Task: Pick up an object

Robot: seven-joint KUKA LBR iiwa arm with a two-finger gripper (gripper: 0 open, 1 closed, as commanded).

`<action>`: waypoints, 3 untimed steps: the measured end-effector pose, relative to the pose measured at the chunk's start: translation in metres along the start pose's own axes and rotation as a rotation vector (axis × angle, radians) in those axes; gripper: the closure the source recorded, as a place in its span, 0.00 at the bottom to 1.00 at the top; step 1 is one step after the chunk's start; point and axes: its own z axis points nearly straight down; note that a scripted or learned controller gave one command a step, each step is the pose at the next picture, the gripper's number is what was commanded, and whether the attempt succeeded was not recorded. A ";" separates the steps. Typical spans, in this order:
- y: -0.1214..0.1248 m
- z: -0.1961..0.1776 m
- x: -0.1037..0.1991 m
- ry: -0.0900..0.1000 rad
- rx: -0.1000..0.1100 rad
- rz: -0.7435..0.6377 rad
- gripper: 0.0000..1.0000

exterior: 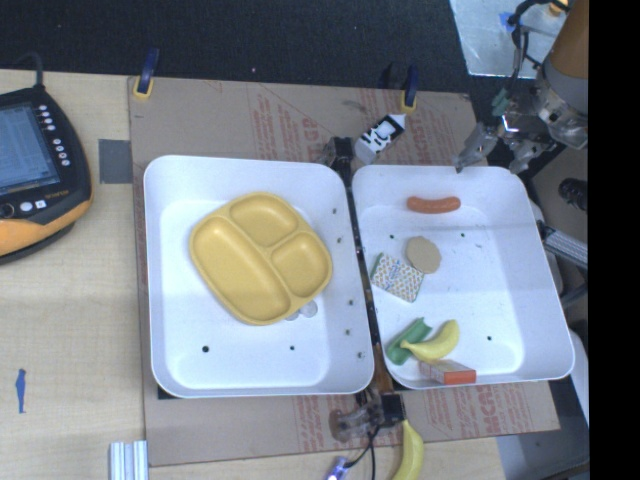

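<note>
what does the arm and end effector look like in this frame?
A rounded orange-tan arm segment sits at the upper right. Below it, a grey metal wrist carries a metallic two-finger gripper with dark slender fingers. Blue-and-white cabling loops beside the arm.

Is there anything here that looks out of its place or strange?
Yes. One banana lies outside the bins, on the bench below the right bin, at the picture's bottom edge. The yellow divided plate sits askew in the left bin.

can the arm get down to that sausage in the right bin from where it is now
Probably yes. The gripper hangs just past the right bin's far rim, the sausage lies close by near that rim, and nothing lies on top of it.
</note>
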 end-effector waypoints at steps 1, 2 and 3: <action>-0.036 0.143 0.057 0.001 0.004 -0.002 0.00; -0.020 0.165 0.056 -0.001 0.000 -0.003 0.00; -0.066 0.165 0.049 0.000 0.001 -0.002 0.00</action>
